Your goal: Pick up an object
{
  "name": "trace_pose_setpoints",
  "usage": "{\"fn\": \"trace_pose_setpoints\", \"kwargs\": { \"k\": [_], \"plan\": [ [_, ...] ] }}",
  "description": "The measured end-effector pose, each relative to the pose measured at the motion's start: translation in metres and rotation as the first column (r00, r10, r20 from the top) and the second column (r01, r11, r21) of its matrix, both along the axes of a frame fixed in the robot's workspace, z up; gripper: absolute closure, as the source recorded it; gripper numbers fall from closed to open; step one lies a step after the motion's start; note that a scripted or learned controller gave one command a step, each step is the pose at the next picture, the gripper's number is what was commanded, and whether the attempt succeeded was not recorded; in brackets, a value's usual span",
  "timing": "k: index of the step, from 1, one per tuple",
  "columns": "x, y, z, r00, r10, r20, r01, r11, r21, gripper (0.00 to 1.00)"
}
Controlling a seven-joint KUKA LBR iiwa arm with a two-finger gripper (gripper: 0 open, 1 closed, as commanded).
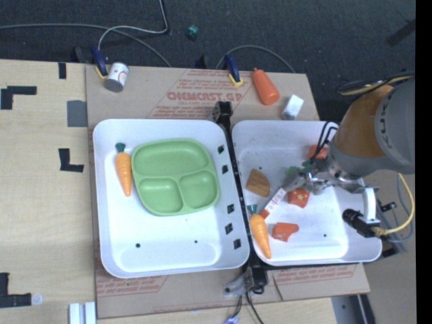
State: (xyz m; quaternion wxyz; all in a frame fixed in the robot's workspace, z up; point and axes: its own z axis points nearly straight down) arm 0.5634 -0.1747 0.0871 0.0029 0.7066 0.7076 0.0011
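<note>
My gripper (302, 178) hangs low in the right bin (270, 135), reaching in from the right. A small red block (298, 197) lies just below it, and something green (292, 173) shows at its tip. Near it lie a brown wedge (258, 181) and a red-and-white tube (273, 202). A red-orange piece (284, 231) and a carrot (260, 234) rest by the bin's front left. I cannot tell whether the gripper touches the red block.
The left bin (108, 235) holds a green divided plate (177, 176) and a small carrot (123, 171). Behind the bins, on the cardboard, lie an orange carrot-like toy (265, 86), a white cube (293, 105) and a small can (117, 76). Cables trail at the back.
</note>
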Motion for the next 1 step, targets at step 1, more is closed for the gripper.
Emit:
{"fn": "trace_pose_setpoints", "kwargs": {
  "k": [1],
  "plan": [
    [0.0633, -0.0294, 0.0003, 1.000, 0.001, 0.002, -0.001, 1.000, -0.001, 0.00]
  ]
}}
